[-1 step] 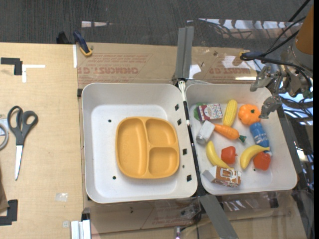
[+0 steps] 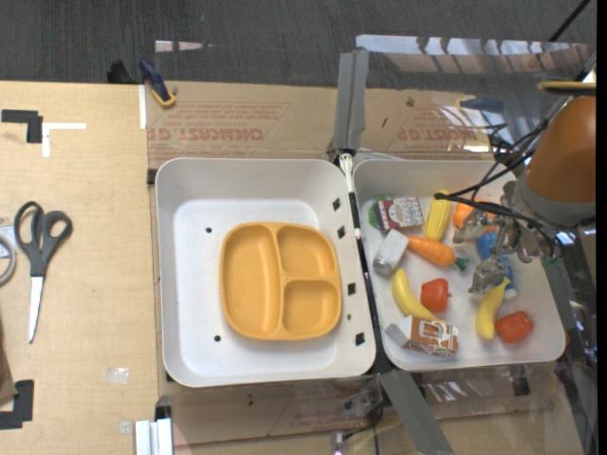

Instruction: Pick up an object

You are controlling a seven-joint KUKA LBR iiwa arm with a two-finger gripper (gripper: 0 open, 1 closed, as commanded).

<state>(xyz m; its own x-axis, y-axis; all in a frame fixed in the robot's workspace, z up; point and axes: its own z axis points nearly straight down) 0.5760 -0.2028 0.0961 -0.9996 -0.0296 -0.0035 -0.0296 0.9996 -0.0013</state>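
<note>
From the overhead camera I'm hanging low over the right bin, whether my fingers are clenched or released I cannot tell, poised amid the toy food, a yellow banana just below me looking the likeliest pick.

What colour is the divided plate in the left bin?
Yellow-orange all over: the three-compartment plastic plate shows plainly in the camera view, lying flat in the left white bin.
</note>
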